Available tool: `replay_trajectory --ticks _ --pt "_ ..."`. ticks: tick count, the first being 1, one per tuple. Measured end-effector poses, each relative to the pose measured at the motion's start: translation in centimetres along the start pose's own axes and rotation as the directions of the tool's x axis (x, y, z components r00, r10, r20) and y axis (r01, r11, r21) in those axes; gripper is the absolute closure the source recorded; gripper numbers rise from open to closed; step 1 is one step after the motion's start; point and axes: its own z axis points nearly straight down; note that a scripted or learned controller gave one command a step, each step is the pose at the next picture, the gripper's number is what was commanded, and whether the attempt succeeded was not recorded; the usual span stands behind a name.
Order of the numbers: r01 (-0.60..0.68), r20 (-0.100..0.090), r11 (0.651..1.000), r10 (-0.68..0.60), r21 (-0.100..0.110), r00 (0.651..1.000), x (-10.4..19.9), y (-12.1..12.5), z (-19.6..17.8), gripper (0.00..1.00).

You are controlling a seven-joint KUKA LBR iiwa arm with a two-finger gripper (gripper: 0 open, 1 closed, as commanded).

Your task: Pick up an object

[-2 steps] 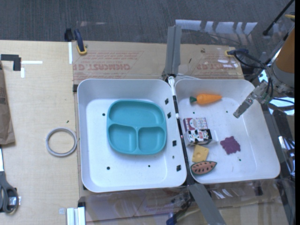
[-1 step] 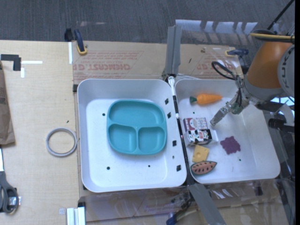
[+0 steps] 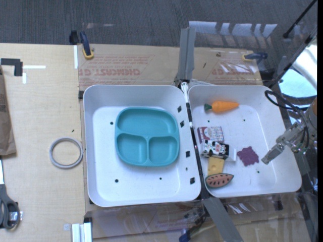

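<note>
Several small items lie in the right bin [image 3: 282, 178]. An orange toy carrot [image 3: 222, 106] rests near the back wall. A red-and-white packet [image 3: 212, 133] and a black-and-white packet [image 3: 216, 149] sit by the left wall. In front of them lie a yellow wedge [image 3: 216, 165] and a watermelon slice [image 3: 219, 180]. A purple bunch [image 3: 248, 156] lies mid-bin. My gripper [image 3: 269, 156] reaches in from the right, tilted down-left, just right of the purple bunch and apart from it. Nothing shows in its grasp.
The left bin [image 3: 96, 185] holds a teal divided plate [image 3: 147, 136]. A divider wall [image 3: 189, 135] runs between the bins. On the bench at left lie a grey ring [image 3: 66, 152] and scissors [image 3: 9, 213]. Cables [image 3: 287, 102] hang over the right bin's back right corner.
</note>
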Motion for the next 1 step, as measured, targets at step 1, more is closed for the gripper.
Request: replay_trajectory --ticks 1 --pt "-0.255 0.001 0.967 0.255 -0.004 0.967 4.61 6.59 7.55 0.00"
